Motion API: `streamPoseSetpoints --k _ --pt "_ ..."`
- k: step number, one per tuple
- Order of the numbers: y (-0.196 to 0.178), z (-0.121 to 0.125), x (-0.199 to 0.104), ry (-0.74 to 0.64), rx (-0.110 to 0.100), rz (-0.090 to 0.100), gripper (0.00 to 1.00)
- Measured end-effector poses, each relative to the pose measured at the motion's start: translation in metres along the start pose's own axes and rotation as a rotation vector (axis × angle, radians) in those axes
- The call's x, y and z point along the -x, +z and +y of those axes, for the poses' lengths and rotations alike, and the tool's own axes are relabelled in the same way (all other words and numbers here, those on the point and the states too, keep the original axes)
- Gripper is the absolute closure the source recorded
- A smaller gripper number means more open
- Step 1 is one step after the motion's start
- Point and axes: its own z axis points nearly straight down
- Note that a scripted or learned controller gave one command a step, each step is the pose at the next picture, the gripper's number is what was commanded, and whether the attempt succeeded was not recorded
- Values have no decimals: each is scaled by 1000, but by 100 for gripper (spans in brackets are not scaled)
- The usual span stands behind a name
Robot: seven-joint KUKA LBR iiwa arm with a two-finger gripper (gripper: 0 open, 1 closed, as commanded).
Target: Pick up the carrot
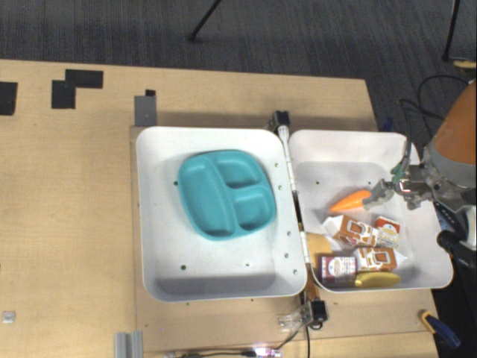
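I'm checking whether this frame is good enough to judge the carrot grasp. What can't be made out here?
- Pincer: small and blurred beside the carrot; whether it touches or grips the carrot's thick end cannot be told.
- Arm: cut off by the right edge.
- Snack packets: print too small to read.
- Yellow item at the right bin near rim: too blurred to identify.

I see an orange carrot (350, 201) in a white bin (350, 149). The divided tray (225, 193) is teal; the banana (376, 279), yellow.
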Motion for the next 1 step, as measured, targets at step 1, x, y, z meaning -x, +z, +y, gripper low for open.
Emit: streamPoseSetpoints --k 1 --pt "108 61 -13 263 3 0 0"
